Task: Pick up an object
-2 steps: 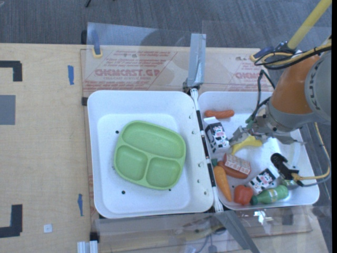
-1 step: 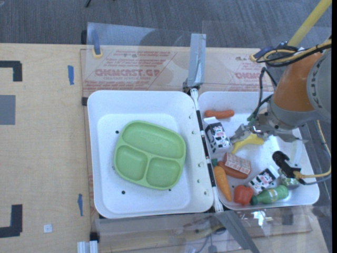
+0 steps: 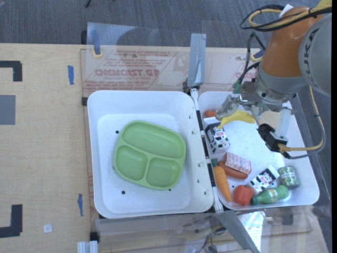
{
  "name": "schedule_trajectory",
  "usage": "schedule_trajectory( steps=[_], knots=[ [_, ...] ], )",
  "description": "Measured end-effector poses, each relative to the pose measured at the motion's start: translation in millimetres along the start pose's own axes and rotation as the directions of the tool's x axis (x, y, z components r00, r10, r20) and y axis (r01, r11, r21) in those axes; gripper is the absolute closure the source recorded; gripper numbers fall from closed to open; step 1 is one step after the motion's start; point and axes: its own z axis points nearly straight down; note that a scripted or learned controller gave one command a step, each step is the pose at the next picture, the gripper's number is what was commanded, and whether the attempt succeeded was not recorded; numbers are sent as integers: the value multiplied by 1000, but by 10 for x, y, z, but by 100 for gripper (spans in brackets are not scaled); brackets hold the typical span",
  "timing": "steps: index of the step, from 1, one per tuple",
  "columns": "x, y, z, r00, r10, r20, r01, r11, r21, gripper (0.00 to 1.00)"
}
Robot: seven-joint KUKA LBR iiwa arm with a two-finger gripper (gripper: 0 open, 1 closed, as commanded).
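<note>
**Gripper over the banana, grasp not confirmed**

I have the gripper (image 3: 238,105) low in the back of the right bin (image 3: 308,191), sitting right on top of the banana (image 3: 239,117). That banana reads as my pick target, at the bin's back-left area near the divider, with its yellow curve poking out under the wrist. I cannot tell whether the pincer is open or closed; the wrist body hides the tips from this angle, so I am not calling a grasp.

To do this step well, I'd straddle the banana across its narrow width, not along the curve, and close near the middle so it doesn't pivot out. It is smooth and rounded, so I judge it likely to slip if pinched near an end. Lift straight up before any sideways move: the dice-like cube (image 3: 219,139) lies just beside it and the bin wall is near.

Other items sit nearer the front: carrot (image 3: 221,181), tomato (image 3: 243,194), green bottle (image 3: 271,195). The left bin (image 3: 100,141) holds a green divided plate (image 3: 150,154).
</note>
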Motion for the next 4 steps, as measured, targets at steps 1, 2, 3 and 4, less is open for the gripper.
schedule_trajectory(
  steps=[1, 2, 3, 4],
  knots=[
    [729, 330, -408, 999, 46, 1, -46, 999, 1, 100],
    [1172, 212, -329, 991, 137, 1, -137, 990, 6, 100],
    [1177, 219, -435, 991, 135, 2, -135, 991, 3, 100],
    [1653, -287, -345, 981, 195, 1, -195, 981, 6, 100]
  ],
)
